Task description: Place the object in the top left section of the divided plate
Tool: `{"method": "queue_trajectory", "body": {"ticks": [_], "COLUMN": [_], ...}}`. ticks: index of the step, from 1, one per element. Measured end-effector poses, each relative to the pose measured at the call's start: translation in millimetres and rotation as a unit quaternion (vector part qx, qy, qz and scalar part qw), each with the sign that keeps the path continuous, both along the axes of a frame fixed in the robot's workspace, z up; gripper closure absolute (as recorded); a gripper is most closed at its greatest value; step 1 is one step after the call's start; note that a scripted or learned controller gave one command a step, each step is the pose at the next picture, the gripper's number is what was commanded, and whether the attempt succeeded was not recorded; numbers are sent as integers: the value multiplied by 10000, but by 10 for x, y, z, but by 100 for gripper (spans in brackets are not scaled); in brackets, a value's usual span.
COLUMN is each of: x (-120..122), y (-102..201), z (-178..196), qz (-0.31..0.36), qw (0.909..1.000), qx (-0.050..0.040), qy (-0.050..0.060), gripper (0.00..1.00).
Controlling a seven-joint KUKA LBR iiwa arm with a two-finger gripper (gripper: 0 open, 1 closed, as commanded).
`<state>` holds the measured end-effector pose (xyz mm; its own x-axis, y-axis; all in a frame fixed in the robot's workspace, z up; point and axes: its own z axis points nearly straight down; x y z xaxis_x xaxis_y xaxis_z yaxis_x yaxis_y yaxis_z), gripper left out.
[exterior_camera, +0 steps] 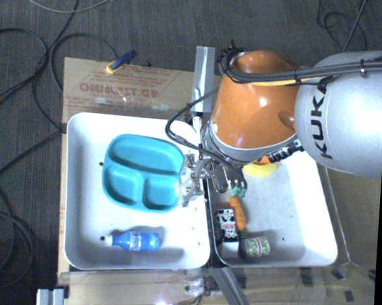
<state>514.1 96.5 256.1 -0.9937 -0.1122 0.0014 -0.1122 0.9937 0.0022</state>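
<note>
— What lies closest to the front edge?

— In the left bin [71, 192], a blue bottle [132, 240] on its side near the front wall. In the right bin [317, 216], a green can [255, 245] at about the same depth, on its side too.

— And just behind those?

— Beside the can, against the wall between the bins, a small black, white and red box [225, 226]. An orange carrot [238, 212] touches its upper corner and runs back toward the claw.

— Where is the claw?

— The claw [199, 175] hangs over the wall between the two bins, just beside the right rim of the blue plate [144, 171]. Metal parts and cables crowd it, so I cannot tell whether it is open or closed, or whether it grips anything.

— And the plate?

— Flat in the left bin, behind the bottle and apart from it. One wide section runs along its far side, and two smaller ones sit in front.

— Further back?

— A yellow thing [261, 168] peeks out under the arm in the right bin, mostly hidden. Above it is the arm's orange band [253, 107]. Behind the left bin lies a sheet of cardboard [130, 89] with a small blue and yellow item [121, 61] at its far edge.
</note>
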Motion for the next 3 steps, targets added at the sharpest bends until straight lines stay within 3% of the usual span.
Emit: {"method": "queue_trajectory", "body": {"ticks": [1, 2, 3], "x": [231, -23, -57], "y": [-814, -1411, -1668], "z": [1109, 1782, 742], "qz": [-43, 553, 882], "qw": [10000, 9985, 9961], "qx": [-12, -14, -14], "qy": [-20, -29, -7], "gripper": [100, 100, 100]}}
